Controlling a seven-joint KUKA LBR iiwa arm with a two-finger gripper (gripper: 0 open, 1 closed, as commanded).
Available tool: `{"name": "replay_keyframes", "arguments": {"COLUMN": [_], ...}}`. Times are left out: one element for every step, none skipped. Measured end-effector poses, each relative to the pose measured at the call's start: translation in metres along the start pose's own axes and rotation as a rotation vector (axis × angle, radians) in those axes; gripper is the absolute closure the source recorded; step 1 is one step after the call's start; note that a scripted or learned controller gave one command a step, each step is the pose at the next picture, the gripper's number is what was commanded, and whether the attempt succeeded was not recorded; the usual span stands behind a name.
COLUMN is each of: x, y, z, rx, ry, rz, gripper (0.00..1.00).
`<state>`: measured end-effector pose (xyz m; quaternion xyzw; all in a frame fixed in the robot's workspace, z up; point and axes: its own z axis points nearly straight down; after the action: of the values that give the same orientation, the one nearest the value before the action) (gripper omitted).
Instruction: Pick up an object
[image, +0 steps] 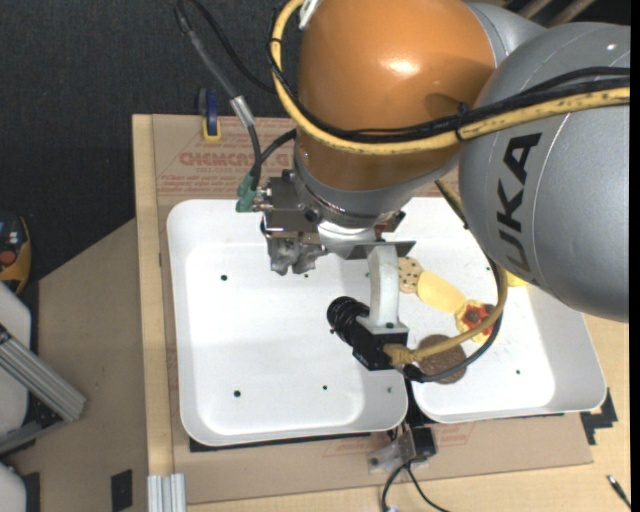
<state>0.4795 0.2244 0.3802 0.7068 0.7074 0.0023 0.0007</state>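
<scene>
My gripper (292, 256) hangs over the far part of the left bin (250, 400), close to its back wall, with bare white floor beneath it. The wrist and the big orange band above cover most of it. In the right bin (560, 390), a pale yellow object (440, 292) lies near the dividing edge, with a tan perforated piece (408, 272) at its far end. A small red and orange item (470, 316) sits just beside it. A brown rounded object (441, 358) rests at the near left corner of that bin. Nothing shows in the gripper's grasp.
Both bins stand on a brown cardboard sheet (190, 150) with red print. A blue and yellow clamp (210, 113) sits at its far edge. The grey arm covers the far right of the right bin. A yellow cable (490, 318) loops down over the objects.
</scene>
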Motion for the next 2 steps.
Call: {"name": "replay_keyframes", "arguments": {"x": [0.000, 0.000], "y": [0.001, -0.002], "z": [-0.091, 0.018], "rx": [-0.007, 0.016], "ry": [0.004, -0.008], "rz": [-0.001, 0.002], "gripper": [1.00, 1.00]}}
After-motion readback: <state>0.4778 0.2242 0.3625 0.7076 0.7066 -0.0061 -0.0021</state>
